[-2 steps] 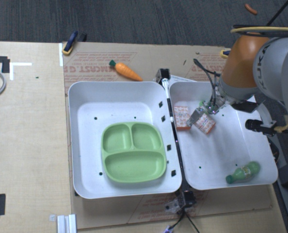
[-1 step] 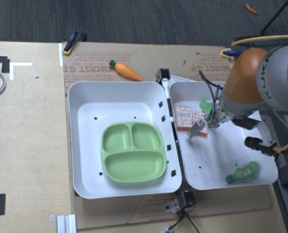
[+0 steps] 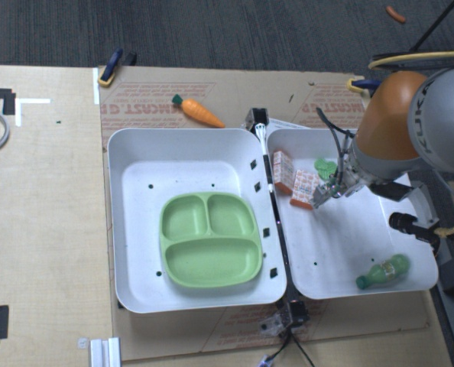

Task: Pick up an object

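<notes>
Arm (image 3: 410, 121) low, tool (image 3: 324, 194) by carton (image 3: 294, 178)

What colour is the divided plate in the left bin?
Light green divided plate, seen clearly in the camera view.

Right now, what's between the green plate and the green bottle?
The bins' touching walls with black clips, then bare white floor of the right bin, seen in the camera view between plate and bottle.

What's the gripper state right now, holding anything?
Gripper: down in the right bin beside the red-and-white carton; open or closed cannot be told.
</notes>
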{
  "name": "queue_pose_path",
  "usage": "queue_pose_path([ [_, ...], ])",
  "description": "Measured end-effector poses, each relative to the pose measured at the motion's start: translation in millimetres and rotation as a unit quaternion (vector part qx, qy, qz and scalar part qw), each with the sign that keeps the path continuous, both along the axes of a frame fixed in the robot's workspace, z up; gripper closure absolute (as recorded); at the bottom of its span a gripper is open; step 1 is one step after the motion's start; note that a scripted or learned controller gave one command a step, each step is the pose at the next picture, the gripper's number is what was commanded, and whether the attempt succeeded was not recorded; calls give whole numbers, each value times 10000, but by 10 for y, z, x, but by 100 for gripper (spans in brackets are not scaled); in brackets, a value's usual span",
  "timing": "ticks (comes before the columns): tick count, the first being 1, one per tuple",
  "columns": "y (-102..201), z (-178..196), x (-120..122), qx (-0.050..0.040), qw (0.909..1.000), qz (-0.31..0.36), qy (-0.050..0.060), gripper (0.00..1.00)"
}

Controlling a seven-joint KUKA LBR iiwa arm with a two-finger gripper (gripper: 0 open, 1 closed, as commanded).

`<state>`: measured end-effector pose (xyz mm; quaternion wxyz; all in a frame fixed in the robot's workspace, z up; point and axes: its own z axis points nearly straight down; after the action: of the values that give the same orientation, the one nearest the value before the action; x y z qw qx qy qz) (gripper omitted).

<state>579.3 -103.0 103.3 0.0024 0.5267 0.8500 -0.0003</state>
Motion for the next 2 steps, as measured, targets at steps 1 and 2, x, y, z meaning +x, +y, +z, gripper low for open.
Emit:
queue_pose_path([
  [1,6,-7,-3,4,10000,3,7,0],
  [2,943,891,265,9,9975,709,13,0],
])
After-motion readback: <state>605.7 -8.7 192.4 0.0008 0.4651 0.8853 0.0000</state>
